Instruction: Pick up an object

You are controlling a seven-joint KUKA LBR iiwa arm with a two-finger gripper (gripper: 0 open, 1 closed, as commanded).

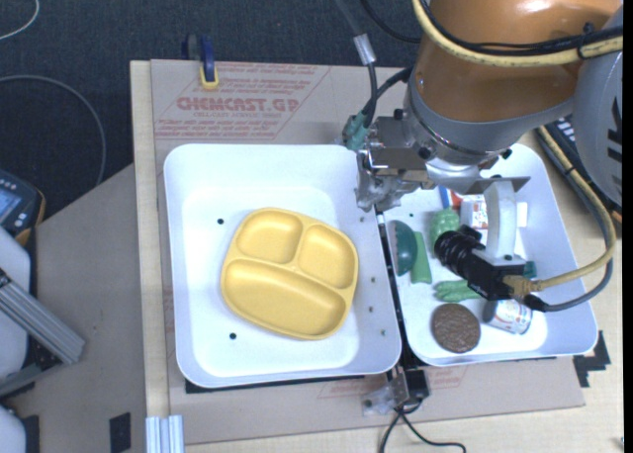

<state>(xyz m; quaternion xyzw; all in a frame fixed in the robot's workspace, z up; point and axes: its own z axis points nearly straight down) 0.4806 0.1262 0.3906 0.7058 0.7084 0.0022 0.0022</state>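
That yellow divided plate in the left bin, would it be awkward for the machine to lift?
Probably. The yellow plate looks like stiff moulded plastic, so it should hold its shape and likely weighs little. It is wide and lies flat in the left bin, so only its thin rim offers a hold. Its glossy surface may be slippery.

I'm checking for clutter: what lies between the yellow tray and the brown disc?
In the camera view, between the yellow tray and the brown disc: bare bin floor and the two bins' adjoining rims.

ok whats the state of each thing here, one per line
yellow tray: right way up in the left bin, its sections bare
brown disc: lying flat in the right bin
green pieces: loose near the right bin's left wall
gripper: low over the right bin's left edge
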